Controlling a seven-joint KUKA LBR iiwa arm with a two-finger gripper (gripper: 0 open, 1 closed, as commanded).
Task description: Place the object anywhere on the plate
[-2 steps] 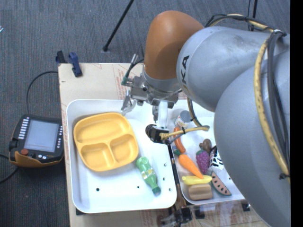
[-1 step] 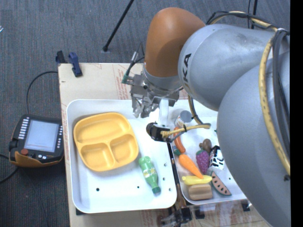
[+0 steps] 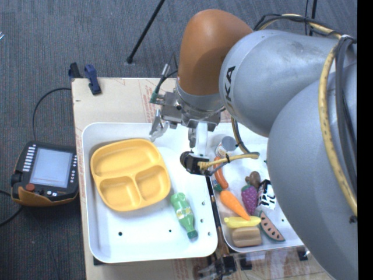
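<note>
One green bottle [image 3: 185, 215] lies on its side on the white floor of the left bin [image 3: 145, 241], cap toward the upper left. It is just beside the lower right corner of the one yellow plate [image 3: 129, 174] and not on it, though whether the cap touches the plate's rim cannot be told. The plate has three compartments, one long one along the top and two smaller ones below, and nothing lies in any of them. The plate and the bottle are the two loose things in this bin. The gripper [image 3: 160, 127] hangs over the bin's upper edge, above the plate's top right corner and well apart from the bottle. Nothing can be seen held in it, and whether it is spread or closed cannot be told from this slant. The right bin [image 3: 247, 142], partly covered by the grey arm [image 3: 291, 98], holds a cluster of toy foods:

- two orange carrots [image 3: 233, 202], one above the other
- one bunch of purple grapes [image 3: 249, 199]
- one yellow banana [image 3: 242, 221]
- one tan block of bread [image 3: 246, 236]
- one watermelon slice [image 3: 271, 227]
- one black-and-white thing [image 3: 266, 195] too hidden to name

On the bench [image 3: 116, 98], one blue clamp [image 3: 91, 79] grips the far left corner. On the carpet to the left lies one teach pendant [image 3: 44, 174] with a grey screen.
</note>
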